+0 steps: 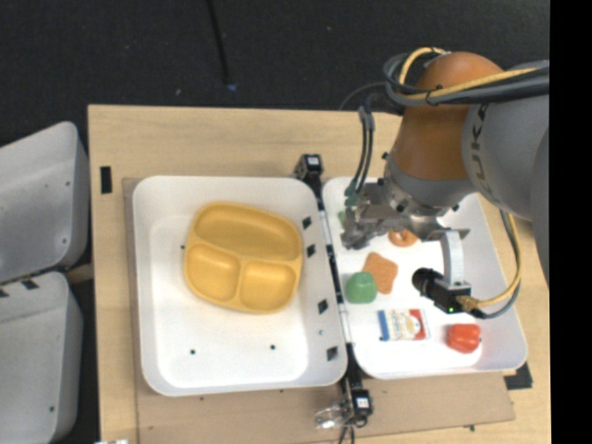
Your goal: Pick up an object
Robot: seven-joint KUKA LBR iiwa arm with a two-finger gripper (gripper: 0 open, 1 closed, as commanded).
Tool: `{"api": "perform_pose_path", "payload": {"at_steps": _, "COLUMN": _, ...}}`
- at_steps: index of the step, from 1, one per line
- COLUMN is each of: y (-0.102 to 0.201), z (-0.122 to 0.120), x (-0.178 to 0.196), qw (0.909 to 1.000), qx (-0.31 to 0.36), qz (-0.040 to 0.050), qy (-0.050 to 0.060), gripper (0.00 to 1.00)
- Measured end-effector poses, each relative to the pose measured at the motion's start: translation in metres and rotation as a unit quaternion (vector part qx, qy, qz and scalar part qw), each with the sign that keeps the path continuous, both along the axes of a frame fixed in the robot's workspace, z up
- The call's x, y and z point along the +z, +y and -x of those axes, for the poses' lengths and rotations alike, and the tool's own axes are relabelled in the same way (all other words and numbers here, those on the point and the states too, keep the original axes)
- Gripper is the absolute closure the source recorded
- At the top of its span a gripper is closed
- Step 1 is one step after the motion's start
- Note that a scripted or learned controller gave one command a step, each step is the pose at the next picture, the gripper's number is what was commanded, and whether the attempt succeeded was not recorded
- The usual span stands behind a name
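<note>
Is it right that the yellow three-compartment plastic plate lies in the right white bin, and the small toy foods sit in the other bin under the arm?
Not quite. The camera view shows the yellow three-compartment plastic plate in the left white bin. The small toy foods, such as the green round piece and the red pepper-like piece, sit in the other bin, under the arm.

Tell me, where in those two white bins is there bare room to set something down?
The left bin has bare floor in front of the yellow divided plate and along its left wall. The right bin is crowded: green piece, orange piece, small packet, red piece and the arm.
</note>
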State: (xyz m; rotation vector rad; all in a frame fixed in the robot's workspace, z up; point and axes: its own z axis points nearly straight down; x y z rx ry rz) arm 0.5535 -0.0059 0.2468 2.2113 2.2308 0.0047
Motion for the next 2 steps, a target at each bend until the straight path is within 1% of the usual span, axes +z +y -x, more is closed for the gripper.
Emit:
{"api": "perform_pose_path", "payload": {"at_steps": 1, "y": 0.049, "z": -0.020, "x": -0.012, "qw": 1.0000, "qx": -0.001, "qz": 0.0009, "qy": 0.001, "gripper": 1.00}}
{"api": "perform_pose_path", "payload": {"at_steps": 2, "y": 0.089, "z": -0.054, "x": -0.010, "qw": 1.0000, "qx": -0.001, "qz": 0.0000, "qy": 0.000, "gripper": 1.00}}
